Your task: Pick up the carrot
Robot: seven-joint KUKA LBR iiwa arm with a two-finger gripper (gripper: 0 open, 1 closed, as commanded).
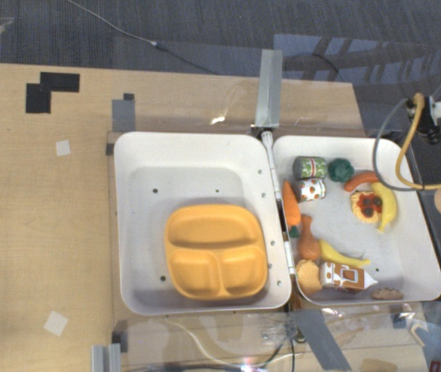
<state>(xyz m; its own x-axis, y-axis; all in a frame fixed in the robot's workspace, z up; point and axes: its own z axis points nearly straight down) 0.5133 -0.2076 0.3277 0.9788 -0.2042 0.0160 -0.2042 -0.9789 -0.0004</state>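
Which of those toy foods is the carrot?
Look in the right bin, not the one holding the yellow tray. Along its left wall lies the carrot: a slim orange stick pointing toward the green can, straighter than the curved bananas.

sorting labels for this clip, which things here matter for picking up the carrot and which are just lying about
Belongs to the job:
carrot, along the right bin's left wall
right bin

Just lying about:
yellow tray in the left bin
green can
banana
pear
carton
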